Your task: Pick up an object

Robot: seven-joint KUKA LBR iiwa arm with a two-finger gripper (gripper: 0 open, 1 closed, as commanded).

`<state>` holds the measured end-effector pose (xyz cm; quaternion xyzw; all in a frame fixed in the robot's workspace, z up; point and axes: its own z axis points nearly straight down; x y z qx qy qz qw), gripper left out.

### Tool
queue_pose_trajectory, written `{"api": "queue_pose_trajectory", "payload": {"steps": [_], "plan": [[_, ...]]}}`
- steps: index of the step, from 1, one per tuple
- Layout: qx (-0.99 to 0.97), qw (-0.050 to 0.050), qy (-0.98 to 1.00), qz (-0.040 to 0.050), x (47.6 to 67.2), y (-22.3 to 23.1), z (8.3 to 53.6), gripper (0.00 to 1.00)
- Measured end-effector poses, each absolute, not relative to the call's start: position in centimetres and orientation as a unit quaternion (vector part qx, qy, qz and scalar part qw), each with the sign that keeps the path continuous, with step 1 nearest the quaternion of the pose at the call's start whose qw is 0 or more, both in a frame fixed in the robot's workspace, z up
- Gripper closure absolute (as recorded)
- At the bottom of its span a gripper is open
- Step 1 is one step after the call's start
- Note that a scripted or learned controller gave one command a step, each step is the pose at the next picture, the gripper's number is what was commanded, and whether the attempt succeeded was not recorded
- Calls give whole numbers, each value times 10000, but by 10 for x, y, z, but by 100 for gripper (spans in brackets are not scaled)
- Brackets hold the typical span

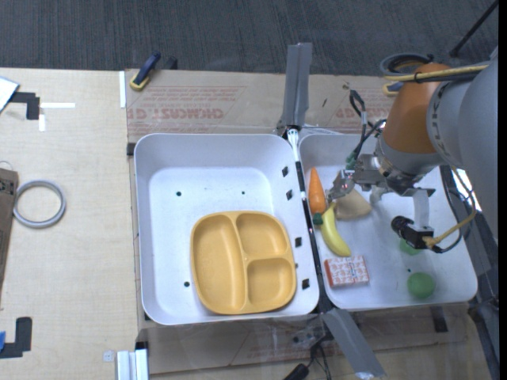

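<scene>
Bench bins (150, 212): yellow tray (242, 261); carrot (316, 190), banana (333, 234).

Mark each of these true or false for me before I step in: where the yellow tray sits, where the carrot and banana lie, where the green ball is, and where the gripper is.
1. The yellow divided tray lies in the left bin. True.
2. The carrot and banana lie in the left bin. False: they lie in the right bin, near its left wall.
3. The green ball lies in the right bin. True.
4. The gripper hangs over the yellow tray. False: it is over the right bin.
</scene>
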<state>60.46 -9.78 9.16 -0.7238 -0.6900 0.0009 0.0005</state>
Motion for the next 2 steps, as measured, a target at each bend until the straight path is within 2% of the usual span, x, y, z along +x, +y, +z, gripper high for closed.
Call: {"api": "queue_pose_trajectory", "payload": {"steps": [1,2], "plan": [[-7245,4,-6892,14,604,-99,101,100],[-6174,-8,-7867,5,655,-27,192,100]]}}
